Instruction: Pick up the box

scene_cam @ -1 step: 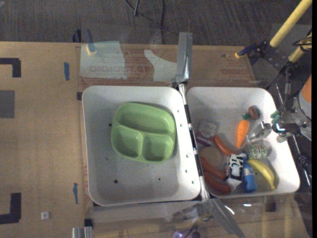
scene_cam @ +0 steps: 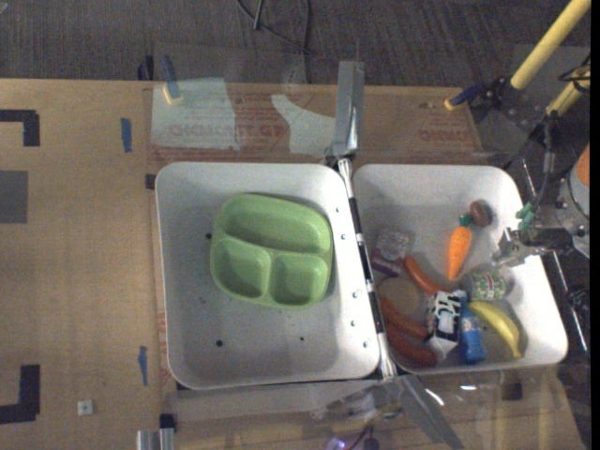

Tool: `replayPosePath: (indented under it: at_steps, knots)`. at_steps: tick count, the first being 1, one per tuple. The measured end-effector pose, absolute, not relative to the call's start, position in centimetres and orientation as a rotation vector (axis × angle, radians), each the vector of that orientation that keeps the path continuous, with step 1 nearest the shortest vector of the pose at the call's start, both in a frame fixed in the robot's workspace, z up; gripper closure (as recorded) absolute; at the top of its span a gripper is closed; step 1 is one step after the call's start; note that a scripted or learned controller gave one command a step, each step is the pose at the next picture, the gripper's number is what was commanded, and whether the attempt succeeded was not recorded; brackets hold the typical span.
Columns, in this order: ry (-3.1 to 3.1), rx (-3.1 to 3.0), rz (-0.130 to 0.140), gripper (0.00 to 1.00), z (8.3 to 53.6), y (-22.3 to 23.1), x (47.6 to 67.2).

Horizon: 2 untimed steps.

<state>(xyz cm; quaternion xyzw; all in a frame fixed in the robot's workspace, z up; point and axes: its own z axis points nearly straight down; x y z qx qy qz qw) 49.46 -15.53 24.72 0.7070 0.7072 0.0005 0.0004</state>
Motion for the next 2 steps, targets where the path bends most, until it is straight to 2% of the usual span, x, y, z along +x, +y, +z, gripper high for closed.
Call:
replayPosePath:
  at_steps: [1,2]
  knots:
    - [1.996,2.423,0.000,1.00,43.5,-16.7,52.1]
    - [1.882,2.513,0.001,1.00,43.5,-6.4,54.7]
